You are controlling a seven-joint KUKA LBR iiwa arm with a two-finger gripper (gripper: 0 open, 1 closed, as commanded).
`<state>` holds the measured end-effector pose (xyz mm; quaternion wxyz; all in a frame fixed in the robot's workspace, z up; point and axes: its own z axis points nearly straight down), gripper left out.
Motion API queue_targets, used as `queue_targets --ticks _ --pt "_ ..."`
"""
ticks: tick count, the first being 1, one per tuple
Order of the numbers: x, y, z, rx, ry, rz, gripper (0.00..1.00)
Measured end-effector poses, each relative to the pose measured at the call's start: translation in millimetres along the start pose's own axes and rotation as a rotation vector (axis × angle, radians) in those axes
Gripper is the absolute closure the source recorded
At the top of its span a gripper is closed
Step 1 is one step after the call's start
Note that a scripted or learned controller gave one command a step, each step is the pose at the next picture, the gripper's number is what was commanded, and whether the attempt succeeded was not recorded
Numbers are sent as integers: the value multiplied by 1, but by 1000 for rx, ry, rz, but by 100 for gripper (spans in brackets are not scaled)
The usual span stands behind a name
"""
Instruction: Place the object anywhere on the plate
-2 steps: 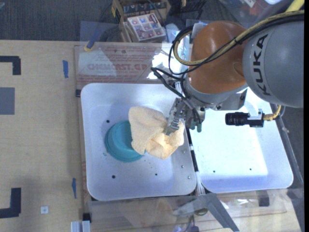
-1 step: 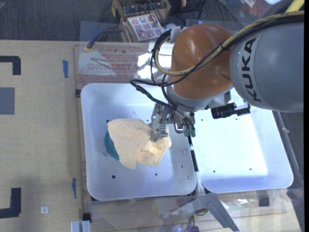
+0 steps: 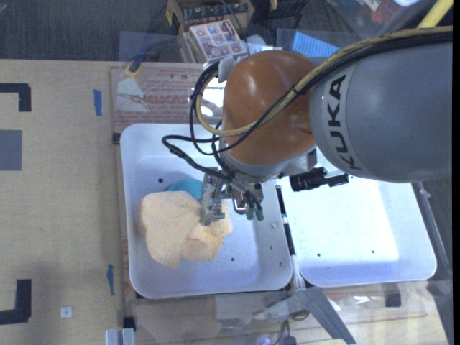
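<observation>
- Over the left bin: gripper is down at the right edge of a yellow cloth, arm reaching in from the right.
- Claw state: can't tell. It looks to touch the cloth's top fold, but the wrist and cables hide whether any fabric sits between the tips.
- Cloth lies crumpled mid-bin, flat part to the left, bunched fold under the gripper.
- Teal object, maybe the plate, peeks out behind the cloth's upper edge; mostly covered, so I can't confirm what it is.
- Right bin sits just beside the left one.
- Step, by my read: the grasp attempt on the cloth, not transport.
- Next move needs: a confirmed pinch on the fold, a straight lift to clear the bin floor, then a short shift toward the teal piece before release. Risk: thin fabric slips out on the lift.
</observation>
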<state>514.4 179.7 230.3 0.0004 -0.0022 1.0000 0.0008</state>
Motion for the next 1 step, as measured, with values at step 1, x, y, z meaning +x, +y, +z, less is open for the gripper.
queue_targets --ticks 1 --pt "0 0 0 0 0 1 0"
